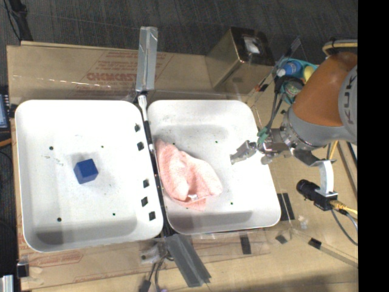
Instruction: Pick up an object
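Pink cloth, crumpled into a loose heap, lies on the floor of the right bin, toward that bin's left wall and slightly below its middle; a small white patch shows near the cloth's lower edge. Blue cube sits in the left bin, left of centre, well apart from the cloth and separated from it by the two adjoining bin walls, along which a row of small black clips runs. End effector hangs over the right part of the right bin, to the right of the cloth and apart from it, with nothing seen between its fingers; whether the fingers are spread or closed cannot be told from this slanted view. Grey arm with its orange band enters from the right, above the bin's right rim. Both bins rest on the desk, a brown cardboard-covered surface. Behind the right bin stands a brown box, and cables trail beside the arm.
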Robot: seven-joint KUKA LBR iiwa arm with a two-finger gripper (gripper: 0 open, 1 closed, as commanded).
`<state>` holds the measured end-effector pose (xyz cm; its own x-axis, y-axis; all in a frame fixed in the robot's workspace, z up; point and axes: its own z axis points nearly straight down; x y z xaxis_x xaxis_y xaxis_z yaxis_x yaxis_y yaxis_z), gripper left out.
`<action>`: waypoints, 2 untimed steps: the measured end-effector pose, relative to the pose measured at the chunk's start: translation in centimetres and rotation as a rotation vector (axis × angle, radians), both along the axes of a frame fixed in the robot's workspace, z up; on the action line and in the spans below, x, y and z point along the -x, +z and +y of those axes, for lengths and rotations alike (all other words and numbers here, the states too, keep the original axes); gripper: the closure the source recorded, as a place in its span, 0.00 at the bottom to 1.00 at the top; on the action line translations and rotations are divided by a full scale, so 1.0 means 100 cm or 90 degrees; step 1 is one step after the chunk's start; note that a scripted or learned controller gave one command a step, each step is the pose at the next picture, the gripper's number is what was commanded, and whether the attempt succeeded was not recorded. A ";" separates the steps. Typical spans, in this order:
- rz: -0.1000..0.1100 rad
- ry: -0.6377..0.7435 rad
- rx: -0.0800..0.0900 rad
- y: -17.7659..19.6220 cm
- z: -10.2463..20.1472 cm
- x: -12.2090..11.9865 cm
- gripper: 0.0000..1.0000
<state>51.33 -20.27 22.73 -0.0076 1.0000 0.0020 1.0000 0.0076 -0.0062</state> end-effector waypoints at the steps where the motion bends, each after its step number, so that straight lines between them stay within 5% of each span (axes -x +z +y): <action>1: 0.000 -0.069 0.001 -0.072 0.017 -0.020 0.00; 2: -0.001 0.040 0.000 -0.136 0.086 -0.052 0.00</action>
